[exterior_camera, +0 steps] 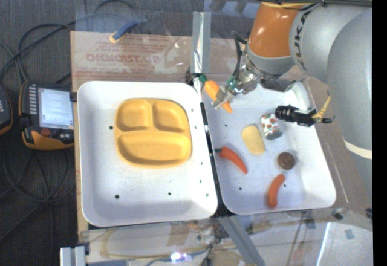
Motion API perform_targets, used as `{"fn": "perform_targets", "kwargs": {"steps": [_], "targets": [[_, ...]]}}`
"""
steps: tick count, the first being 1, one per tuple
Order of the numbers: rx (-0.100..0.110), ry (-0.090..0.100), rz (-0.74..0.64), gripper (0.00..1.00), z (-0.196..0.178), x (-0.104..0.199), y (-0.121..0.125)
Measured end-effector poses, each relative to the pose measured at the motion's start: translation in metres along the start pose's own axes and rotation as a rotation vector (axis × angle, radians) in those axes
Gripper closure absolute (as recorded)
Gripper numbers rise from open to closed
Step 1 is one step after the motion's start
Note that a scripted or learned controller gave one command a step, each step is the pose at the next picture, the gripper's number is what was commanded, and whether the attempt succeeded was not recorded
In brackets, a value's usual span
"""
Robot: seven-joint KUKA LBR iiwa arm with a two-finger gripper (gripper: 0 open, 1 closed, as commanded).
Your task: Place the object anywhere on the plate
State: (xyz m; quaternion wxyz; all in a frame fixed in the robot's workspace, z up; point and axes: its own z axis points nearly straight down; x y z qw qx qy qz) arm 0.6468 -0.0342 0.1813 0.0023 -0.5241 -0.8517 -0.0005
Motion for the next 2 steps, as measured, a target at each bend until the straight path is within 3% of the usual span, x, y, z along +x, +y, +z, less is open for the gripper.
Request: {"fn": "perform_targets", "kwargs": {"steps": [1, 2], "targets": [[0.002, -0.001, -0.219, 1.00, -0.0144, 0.1138, -0.0240], [0.002, -0.001, -0.218, 0.00, -0.0145, 0.1135, -0.0240]]}}
